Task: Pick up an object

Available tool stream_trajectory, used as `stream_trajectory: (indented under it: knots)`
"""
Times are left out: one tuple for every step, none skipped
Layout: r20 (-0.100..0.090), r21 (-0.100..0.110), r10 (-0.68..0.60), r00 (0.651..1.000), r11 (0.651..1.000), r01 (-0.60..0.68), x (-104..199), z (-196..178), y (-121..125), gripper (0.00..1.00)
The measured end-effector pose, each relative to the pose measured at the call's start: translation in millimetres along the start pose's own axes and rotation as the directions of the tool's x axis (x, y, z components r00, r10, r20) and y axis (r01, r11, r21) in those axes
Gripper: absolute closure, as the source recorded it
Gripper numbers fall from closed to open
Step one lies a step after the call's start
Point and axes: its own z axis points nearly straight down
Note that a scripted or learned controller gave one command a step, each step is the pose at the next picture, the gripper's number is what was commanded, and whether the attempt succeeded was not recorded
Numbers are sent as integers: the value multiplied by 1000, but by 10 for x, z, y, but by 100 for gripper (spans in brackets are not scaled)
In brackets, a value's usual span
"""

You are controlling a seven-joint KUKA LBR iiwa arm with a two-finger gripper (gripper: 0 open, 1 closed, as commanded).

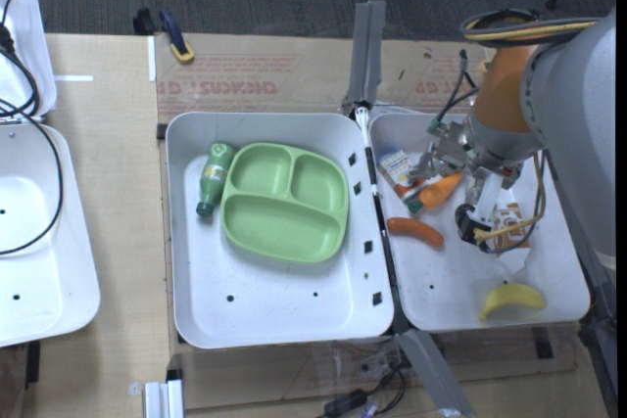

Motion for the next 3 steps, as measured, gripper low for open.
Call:
stream_trajectory:
  knots:
    - [0,0,0,1000,1000,0,0,0,0,0]
    - [-1,-2,-3,1000,1000,3,8,-100,10,100]
    - [2,8,-95,996,995,94,445,-946,-478,100]
